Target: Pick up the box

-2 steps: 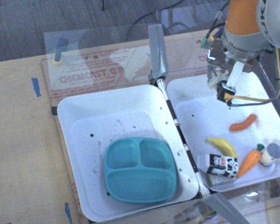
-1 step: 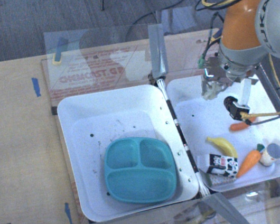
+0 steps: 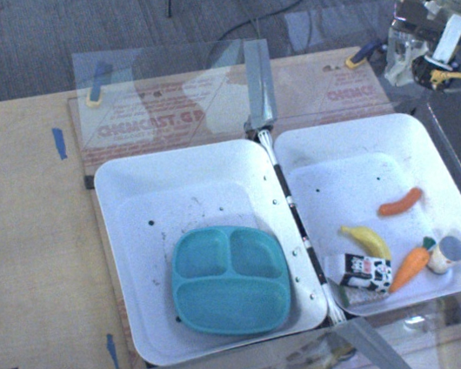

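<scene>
The box [image 3: 366, 273], a small black-and-white carton, lies near the front left corner of the right bin [image 3: 358, 157]. It rests between a yellow banana [image 3: 366, 239] and a carrot [image 3: 409, 267]. My gripper [image 3: 410, 59] hangs high at the back right, beyond the right bin's far rim and well away from the box. Nothing shows between its fingers.
An orange sausage [image 3: 400, 203] and a small grey-topped bottle [image 3: 447, 253] also lie in the right bin. The left bin [image 3: 128, 206] bears a teal divided tray [image 3: 230, 280]. A clear sheet and cables lie behind the bins.
</scene>
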Controlling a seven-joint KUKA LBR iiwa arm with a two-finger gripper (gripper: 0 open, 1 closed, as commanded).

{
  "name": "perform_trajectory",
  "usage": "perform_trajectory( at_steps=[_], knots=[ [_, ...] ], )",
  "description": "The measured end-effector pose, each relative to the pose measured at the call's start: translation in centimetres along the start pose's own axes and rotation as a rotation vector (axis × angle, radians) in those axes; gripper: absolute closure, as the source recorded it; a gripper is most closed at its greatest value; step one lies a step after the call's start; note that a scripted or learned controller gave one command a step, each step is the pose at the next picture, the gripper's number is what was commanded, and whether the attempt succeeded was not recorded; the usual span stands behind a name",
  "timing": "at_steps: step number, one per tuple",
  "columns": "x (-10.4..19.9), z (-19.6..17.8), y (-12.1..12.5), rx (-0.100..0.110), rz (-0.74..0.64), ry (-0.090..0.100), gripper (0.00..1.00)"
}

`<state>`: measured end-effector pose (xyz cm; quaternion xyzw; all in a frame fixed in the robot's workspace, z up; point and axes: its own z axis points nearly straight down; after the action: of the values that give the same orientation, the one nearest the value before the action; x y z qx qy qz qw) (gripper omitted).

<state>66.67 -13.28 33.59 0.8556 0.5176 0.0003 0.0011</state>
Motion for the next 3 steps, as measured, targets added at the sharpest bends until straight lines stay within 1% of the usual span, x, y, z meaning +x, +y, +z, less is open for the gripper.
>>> perform_trajectory(
  at_steps=[1,2,3],
  knots=[
    [-3.2,-10.0,1.7,0.001,0.420,0.000,1.00],
    [-2.7,-11.0,1.7,-0.002,0.411,-0.001,1.00],
    [-2.2,-9.9,0.4,0.005,0.390,-0.002,1.00]
  ],
)
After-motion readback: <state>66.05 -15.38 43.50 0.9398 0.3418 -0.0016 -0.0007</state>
